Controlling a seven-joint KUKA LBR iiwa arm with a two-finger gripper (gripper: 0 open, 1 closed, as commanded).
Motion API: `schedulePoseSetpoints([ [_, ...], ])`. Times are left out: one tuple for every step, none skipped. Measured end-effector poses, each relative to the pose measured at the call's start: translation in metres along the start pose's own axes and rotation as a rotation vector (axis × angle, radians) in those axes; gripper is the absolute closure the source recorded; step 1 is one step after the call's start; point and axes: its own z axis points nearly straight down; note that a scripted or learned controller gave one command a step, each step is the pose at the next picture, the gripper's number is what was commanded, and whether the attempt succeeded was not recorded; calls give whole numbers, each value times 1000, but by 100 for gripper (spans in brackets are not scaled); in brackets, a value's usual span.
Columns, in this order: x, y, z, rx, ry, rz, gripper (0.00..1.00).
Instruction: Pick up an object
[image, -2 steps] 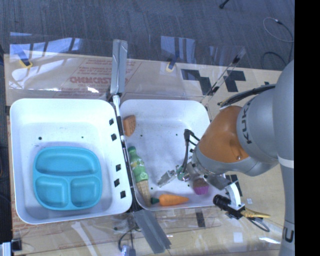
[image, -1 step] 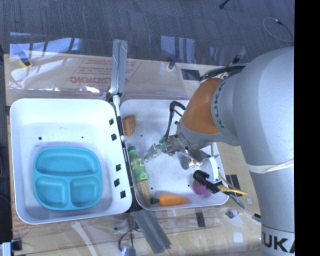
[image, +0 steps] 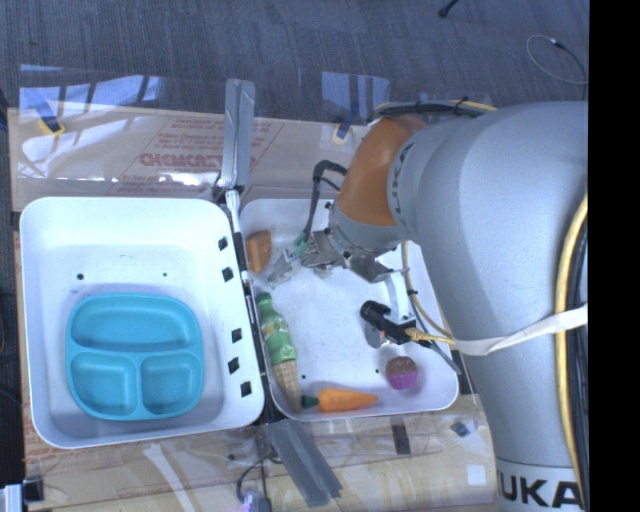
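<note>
1. The bench (image: 130, 150) bore two shallow white bins side by side, and a clear printed sheet covered its surface behind them.
2. The left bin (image: 40, 300) rested directly on the bench.
3. The right bin (image: 440, 400) sat just beside it, the two walls meeting along a grey divider (image: 238, 140).
4. Blue tape strips (image: 45, 110) lay at the sheet's far edge.

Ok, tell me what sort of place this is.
Probably a robotics lab bench for pick-up trials: a KUKA arm reaches over two white bins, with toy food like a carrot and a blue divided tray.
</note>
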Motion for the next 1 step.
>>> schedulePoseSetpoints([
  [-8,46,-1,1,-3,121,0],
])
